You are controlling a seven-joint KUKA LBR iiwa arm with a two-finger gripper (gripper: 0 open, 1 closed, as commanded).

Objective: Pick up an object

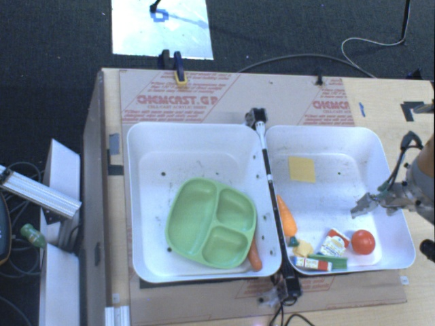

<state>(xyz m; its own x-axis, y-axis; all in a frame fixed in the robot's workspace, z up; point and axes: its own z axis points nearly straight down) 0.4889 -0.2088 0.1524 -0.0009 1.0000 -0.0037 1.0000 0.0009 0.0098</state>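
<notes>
One arm reaches in low from the right, its claw (361, 206) over the right bin (391, 156); grip state unclear.

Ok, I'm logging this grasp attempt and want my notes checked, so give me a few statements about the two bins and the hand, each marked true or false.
1. The green divided plate lies in the left bin. True.
2. The yellow square sits in the left bin. False: it lies in the right bin, toward its far side.
3. The red tomato is gripped by the hand. False: it rests on the bin floor, apart from the hand.
4. One carrot lies in the right bin beside the divider. True.
5. The hand is over the left bin. False: it is at the right bin's right side.
</notes>
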